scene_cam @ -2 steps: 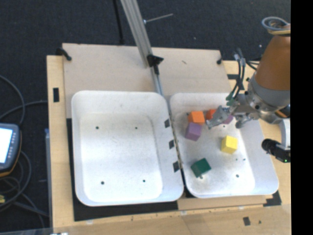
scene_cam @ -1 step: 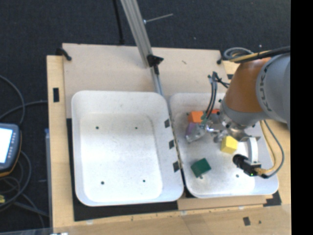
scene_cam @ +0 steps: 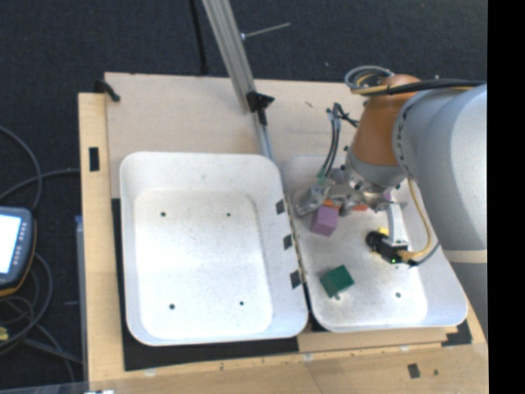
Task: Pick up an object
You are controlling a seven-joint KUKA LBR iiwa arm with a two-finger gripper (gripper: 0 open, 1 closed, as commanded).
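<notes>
A small purple block (scene_cam: 325,221) sits in the right white bin (scene_cam: 410,302), near its left wall. My gripper (scene_cam: 330,202) hangs directly over it, and the gripper's body hides the block's upper edge. Whether the block rests on the bin floor or is raised off it cannot be made out. A dark green block (scene_cam: 336,281) lies flat on the bin floor, a short way nearer the front and apart from the gripper. The grey arm with its orange band (scene_cam: 379,134) comes in from the right above the bin.
The left white bin (scene_cam: 139,179) stands beside the right one, sharing a narrow divider. A slanted metal rail (scene_cam: 234,48) rises behind the bins. A black and yellow cable fitting (scene_cam: 387,247) hangs off the arm over the right bin.
</notes>
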